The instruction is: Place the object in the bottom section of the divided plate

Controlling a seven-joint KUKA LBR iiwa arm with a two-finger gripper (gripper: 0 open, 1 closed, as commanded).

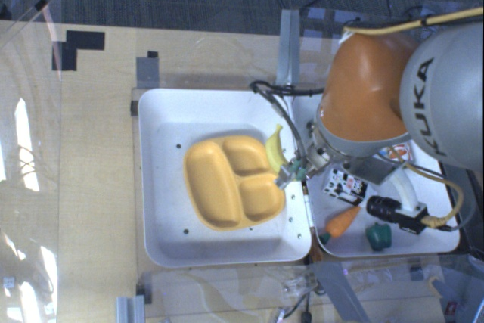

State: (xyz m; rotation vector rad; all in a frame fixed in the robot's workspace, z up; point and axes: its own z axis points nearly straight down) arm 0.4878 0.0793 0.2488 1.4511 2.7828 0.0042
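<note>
Glossy orange-grey arm; curved banana beside smooth yellow divided plate.

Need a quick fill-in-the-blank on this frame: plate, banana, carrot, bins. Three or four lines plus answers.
1. The yellow divided plate lies in the ___ bin.
2. The banana rests at the plate's ___ edge.
3. The carrot lies in the ___ bin.
4. Next to the carrot sits a small ___ object.

Answers: left; right; right; green
</note>
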